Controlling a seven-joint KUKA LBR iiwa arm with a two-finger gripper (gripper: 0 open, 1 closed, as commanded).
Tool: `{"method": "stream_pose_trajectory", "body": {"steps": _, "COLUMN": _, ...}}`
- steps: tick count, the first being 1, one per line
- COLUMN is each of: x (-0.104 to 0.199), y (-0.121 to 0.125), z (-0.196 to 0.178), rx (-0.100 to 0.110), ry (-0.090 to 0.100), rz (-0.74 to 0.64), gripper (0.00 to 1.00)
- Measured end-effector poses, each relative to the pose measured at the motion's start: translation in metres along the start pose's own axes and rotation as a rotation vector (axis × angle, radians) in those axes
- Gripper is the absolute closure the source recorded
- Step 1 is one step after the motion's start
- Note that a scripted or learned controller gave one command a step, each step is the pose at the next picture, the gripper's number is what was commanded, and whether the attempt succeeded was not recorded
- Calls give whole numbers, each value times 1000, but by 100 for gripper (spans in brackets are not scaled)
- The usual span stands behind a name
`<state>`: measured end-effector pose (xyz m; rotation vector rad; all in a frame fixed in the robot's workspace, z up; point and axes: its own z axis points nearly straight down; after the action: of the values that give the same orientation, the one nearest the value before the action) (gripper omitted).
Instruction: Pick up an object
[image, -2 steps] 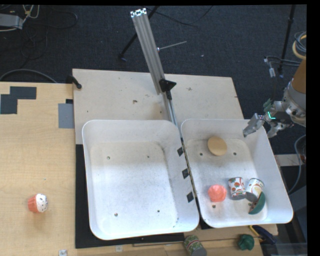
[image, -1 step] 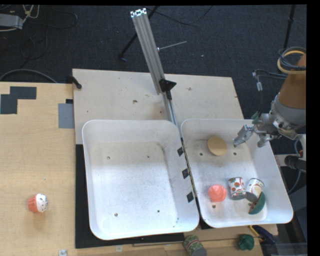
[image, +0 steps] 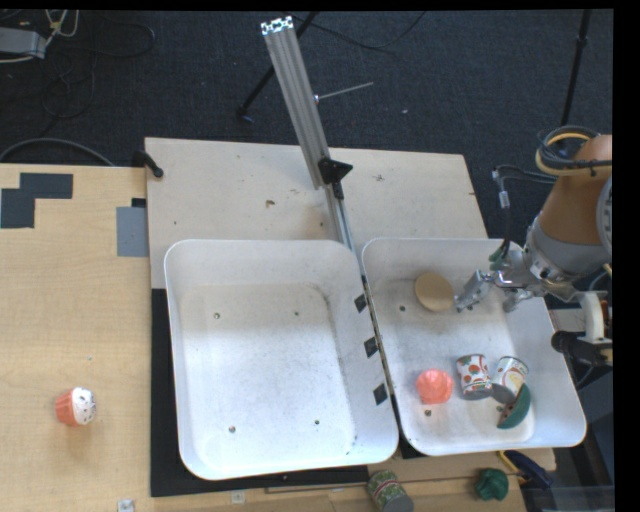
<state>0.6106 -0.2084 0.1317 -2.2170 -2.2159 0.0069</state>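
Inspecting the right bin (image: 560, 425), we find the gripper (image: 488, 290) low over its upper part, fingers spread and holding nothing. A tan disc (image: 434, 292) lies just beside one fingertip. Nearer the front lie a pink ball (image: 433, 386), two cans (image: 473, 375) and a green piece (image: 518, 408).

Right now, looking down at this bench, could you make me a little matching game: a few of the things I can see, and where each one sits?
Things:
1. tan disc
2. pink ball
3. orange-and-white toy
4. gripper

Places:
A. on the wooden bench, left of both bins
B. upper part of the right bin
C. over the right bin, just right of the disc
D. lower part of the right bin

Pairs: 1-B, 2-D, 3-A, 4-C
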Motion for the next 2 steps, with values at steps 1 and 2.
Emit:
{"method": "stream_pose_trajectory", "body": {"steps": 1, "x": 1, "y": 0, "z": 42, "rx": -5, "ry": -1, "rz": -1, "gripper": 0}}
{"method": "stream_pose_trajectory", "body": {"steps": 2, "x": 0, "y": 0, "z": 31, "rx": -6, "ry": -2, "rz": 1, "gripper": 100}}
